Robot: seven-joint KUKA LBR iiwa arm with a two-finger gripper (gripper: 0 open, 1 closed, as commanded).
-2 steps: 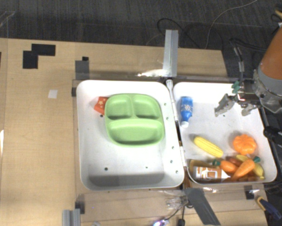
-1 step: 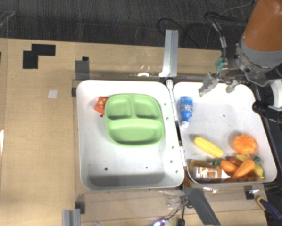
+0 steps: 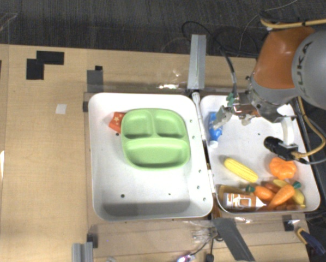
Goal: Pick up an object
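Gripper [image 3: 224, 115] hangs over right bin [image 3: 310, 198] top-left corner, just above & beside blue object [image 3: 213, 130] by the bin's left wall. Can't tell if fingers spread or pinching it; nothing clearly between them

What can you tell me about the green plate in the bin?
The green plate is light green, looks like smooth plastic, and has rounded corners. Raised ridges split it into three sections: two small ones at the far side and one wide one nearer the camera. It lies flat in the left bin, toward the far end. A small red and orange thing peeks out at its left far corner, touching or tucked under its edge.
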